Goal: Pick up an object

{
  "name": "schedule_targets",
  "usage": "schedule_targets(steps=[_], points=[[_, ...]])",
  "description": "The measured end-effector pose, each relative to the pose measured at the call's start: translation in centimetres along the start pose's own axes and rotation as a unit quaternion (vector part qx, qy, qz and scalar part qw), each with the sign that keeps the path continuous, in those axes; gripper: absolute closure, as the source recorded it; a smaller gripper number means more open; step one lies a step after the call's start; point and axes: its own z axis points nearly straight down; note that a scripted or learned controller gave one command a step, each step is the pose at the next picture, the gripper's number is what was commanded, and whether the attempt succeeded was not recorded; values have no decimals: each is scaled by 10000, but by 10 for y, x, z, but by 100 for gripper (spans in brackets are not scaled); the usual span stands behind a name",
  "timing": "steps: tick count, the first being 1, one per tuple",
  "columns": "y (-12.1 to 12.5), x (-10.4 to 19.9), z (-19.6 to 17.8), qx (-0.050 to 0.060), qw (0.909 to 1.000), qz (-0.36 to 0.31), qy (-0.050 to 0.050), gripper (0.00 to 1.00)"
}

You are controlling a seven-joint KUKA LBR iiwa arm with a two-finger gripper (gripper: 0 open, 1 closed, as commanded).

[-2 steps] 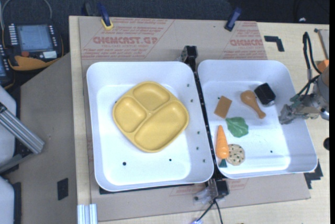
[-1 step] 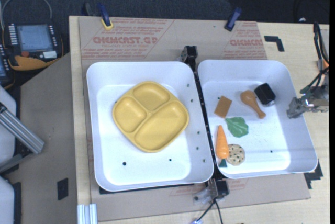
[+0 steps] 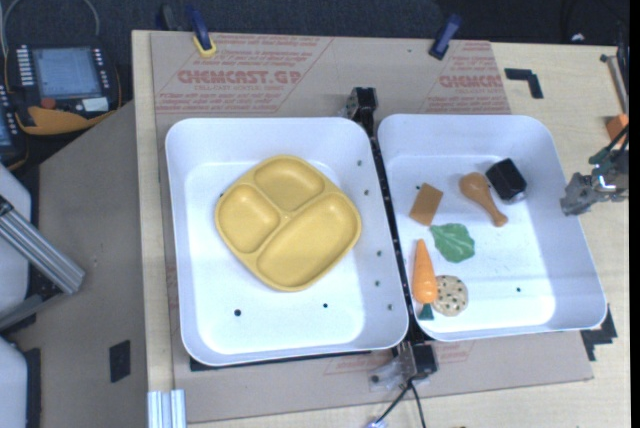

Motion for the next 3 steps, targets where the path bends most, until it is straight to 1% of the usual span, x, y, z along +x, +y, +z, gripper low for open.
schedule_targets(steps=[1,3], points=[[17,51,11,31,10000,-5,19,100],[43,158,-7,12,10000,-22,19,100]])
